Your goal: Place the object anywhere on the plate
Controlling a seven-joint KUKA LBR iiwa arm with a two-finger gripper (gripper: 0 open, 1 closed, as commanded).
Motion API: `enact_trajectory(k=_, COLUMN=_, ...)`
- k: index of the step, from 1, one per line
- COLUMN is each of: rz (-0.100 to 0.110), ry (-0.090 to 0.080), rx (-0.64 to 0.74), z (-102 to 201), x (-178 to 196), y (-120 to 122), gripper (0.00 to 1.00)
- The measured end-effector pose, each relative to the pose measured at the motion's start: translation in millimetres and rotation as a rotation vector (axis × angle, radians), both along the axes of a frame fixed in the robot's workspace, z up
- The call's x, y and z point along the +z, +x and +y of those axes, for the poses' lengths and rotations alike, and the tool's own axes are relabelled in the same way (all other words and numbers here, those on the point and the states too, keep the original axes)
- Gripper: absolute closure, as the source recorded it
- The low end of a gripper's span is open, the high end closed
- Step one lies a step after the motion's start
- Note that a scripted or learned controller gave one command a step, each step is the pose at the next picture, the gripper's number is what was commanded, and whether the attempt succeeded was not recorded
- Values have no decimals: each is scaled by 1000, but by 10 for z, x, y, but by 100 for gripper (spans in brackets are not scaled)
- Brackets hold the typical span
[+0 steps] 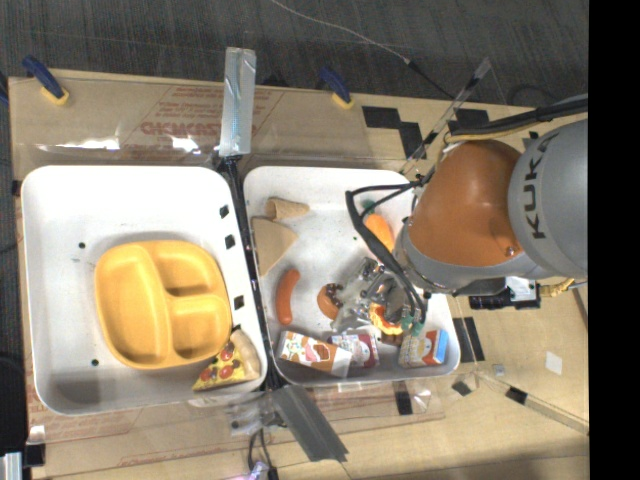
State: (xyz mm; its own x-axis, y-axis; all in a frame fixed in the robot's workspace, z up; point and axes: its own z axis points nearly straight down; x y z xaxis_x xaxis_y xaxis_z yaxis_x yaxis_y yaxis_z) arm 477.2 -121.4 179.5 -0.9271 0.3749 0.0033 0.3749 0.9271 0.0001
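Count, this frame:
- White bins: 2, the left bin point(40, 298) and the right bin point(320, 183), side by side on the surface point(90, 108).
- Yellow divided plate point(160, 303): 1, in the left bin.
- Pizza slice point(226, 365): 1, left bin, beside the plate.
- Sausage point(287, 296): 1, right bin.
- Tan wedge pieces: 2, the smaller point(287, 208) above the larger point(273, 243).
- Orange carrot-like piece point(379, 232): 1.
- Printed packets along the right bin's lower edge: at least 2, one point(308, 352) and another point(430, 347); clutter near the end effector point(378, 303) too tangled to count.
- Blue clamps: 2, one point(46, 78) and another point(336, 85).

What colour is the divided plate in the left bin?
Yellow; the divided plastic plate shows clearly in the camera view.
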Motion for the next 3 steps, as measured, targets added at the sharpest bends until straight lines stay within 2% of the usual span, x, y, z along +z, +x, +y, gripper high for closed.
enact_trajectory(k=1, rz=-3, ry=-1, rx=-63, z=325, x=199, y=-3, gripper=100)
enact_trajectory(k=2, rz=-1, ry=-1, rx=-52, z=735, x=119, y=-6, gripper=100)
enact_trajectory(k=3, rz=-3, ry=-2, rx=146, z=4, x=317, y=-6, gripper=100)
